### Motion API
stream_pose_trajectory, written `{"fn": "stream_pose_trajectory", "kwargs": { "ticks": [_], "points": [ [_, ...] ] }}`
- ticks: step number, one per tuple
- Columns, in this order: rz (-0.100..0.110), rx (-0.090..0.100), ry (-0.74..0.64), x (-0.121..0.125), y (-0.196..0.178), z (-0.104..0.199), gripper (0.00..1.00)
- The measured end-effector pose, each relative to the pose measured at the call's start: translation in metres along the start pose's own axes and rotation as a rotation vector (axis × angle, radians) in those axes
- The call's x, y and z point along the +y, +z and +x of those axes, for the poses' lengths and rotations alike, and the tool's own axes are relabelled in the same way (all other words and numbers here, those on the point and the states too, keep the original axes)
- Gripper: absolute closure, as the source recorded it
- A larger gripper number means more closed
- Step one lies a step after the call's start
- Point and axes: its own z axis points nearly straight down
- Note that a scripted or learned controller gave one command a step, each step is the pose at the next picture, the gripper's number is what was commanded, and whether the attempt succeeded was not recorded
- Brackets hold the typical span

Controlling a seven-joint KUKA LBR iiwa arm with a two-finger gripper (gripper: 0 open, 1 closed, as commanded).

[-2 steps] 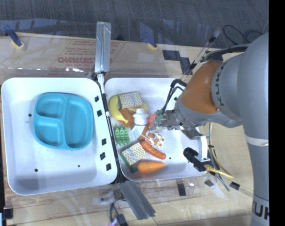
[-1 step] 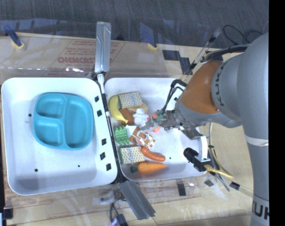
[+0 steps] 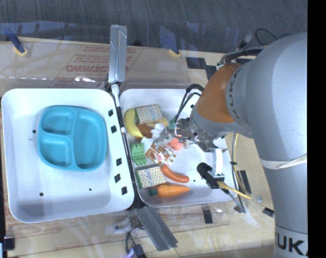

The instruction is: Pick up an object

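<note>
From my seat: arm [image 3: 270, 106] comes in from the right, orange band over the right bin [image 3: 206, 195], wrist pointing down-left into the pile. Left bin [image 3: 18, 198] carries just the blue divided plate [image 3: 72, 137], well apart from the action, so ignoring it.

Gripper [image 3: 172, 136] sits over the middle of the right bin's clutter, approx at the pink/white bits in the centre. Can't tell if it's spread or closed, wrist body and cables block it. Nothing visibly between the tips, so I'm not calling a hold.

Candidates, big to small:
- banana [image 3: 130, 122], left-far of the claw, long axis running far-to-near, along the left wall.
- carrot [image 3: 172, 190], near side, long axis left-right, well apart from the claw.
- sausage [image 3: 175, 175], just far of the carrot, axis slanting left-far to right-near.
- 2 patterned boxes [image 3: 149, 113] and [image 3: 150, 176], 1 far, 1 near.
- green block [image 3: 138, 152], left of claw.

Key relation imo: closest item is the snack pack [image 3: 161, 155], just near-left of the tip. Short drop near-left is my guess.
</note>
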Motion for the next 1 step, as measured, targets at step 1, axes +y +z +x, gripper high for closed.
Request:
{"fn": "stream_pose_trajectory", "kwargs": {
  "ticks": [1],
  "points": [
    [-0.001,0.001,-0.001,0.0003,0.0001,0.0007,0.00]
  ]
}}
